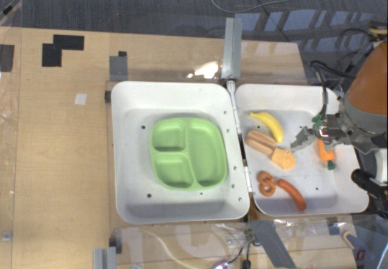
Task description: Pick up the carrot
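Over on the left side of the wooden surface there are some black tape patches and not much else. Next comes the left white bin, which has a green divided plate sitting roughly in its middle, three compartments.

Moving right across the divider you hit the right white bin, and that's where all the food is. Top left of it is a banana, curved, lying near the bin's back wall. Just below that is a tan hot dog bun or bread roll thing, and touching its right end is a yellow waffle-looking piece. Below those, a small pretzel with a sausage right next to it, angled down toward the front wall.

Further right is the carrot, orange with a green end, lying on the bin floor close to the right wall. The end effector is low over the bin just left of and above the carrot, fingers spread apart with nothing between them, I think, though it's kinda small and blurry. The carrot looks like it's beside the fingers, not between them. The arm comes in from the right edge.
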Robot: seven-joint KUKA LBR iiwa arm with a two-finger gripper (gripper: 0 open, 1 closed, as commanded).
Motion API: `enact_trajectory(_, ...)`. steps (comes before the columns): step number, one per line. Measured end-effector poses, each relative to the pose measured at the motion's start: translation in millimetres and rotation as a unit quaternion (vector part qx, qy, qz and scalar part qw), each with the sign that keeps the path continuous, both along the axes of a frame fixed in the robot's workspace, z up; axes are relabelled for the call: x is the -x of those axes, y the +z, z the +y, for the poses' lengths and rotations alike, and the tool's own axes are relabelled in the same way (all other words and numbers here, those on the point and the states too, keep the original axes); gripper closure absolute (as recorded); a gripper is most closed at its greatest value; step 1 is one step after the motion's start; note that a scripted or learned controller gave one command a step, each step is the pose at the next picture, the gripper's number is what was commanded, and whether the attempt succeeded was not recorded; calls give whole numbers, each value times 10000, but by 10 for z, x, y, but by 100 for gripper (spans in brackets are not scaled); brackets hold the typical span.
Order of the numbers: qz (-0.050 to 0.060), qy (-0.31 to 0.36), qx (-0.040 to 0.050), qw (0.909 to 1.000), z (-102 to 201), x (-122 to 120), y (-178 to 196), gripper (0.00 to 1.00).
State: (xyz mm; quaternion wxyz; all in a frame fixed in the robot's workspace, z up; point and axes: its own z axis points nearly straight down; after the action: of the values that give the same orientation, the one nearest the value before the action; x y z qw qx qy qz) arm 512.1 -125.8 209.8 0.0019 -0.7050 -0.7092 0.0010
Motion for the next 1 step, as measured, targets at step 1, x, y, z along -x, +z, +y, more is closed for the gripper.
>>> enact_trajectory(1,-1,-550,3,9985,-797,-344,-359,0)
